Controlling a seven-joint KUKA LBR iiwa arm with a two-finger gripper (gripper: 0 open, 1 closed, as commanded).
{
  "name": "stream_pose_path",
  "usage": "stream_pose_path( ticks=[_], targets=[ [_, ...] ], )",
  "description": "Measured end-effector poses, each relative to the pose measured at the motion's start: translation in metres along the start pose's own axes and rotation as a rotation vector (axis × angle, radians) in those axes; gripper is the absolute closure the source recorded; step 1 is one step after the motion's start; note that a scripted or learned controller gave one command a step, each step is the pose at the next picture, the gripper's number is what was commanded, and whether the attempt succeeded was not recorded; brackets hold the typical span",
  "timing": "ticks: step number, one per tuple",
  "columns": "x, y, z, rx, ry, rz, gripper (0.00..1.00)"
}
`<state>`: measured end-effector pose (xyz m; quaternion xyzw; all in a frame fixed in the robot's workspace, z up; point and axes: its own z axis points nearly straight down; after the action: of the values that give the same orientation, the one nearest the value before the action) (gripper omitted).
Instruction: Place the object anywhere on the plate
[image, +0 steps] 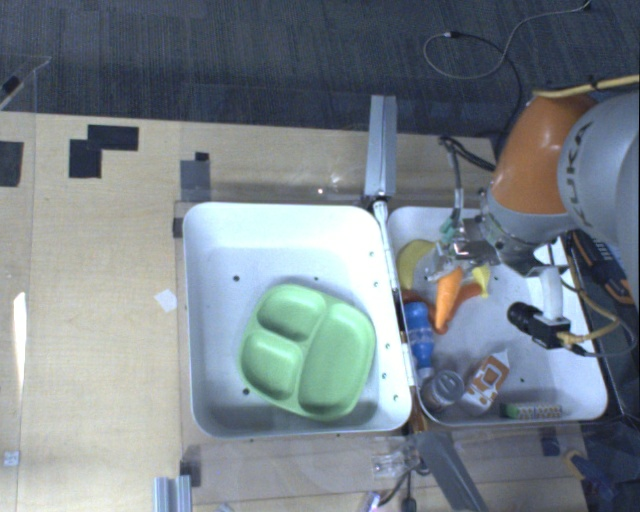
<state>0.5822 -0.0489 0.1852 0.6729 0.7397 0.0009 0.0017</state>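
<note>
Gripper (455, 262): over the right bin (580, 400); finger state cannot be determined.
Carrot (447, 296): orange, directly below the gripper, touching or just beside it; grasp not confirmed.
Plate (308, 350): green, three compartments, in the left bin (215, 300), well left of the gripper.

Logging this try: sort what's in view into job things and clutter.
Job: green plate in the left bin; gripper; carrot under it.
Clutter, right bin: yellow fruit, blue bottle, can, small box, green strip.
</note>
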Motion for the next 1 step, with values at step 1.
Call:
stream_pose_path(
  ticks=[1],
  targets=[
    [0.0788, -0.0273, 0.0004, 0.0, 0.001, -0.033, 1.0]
  ],
)
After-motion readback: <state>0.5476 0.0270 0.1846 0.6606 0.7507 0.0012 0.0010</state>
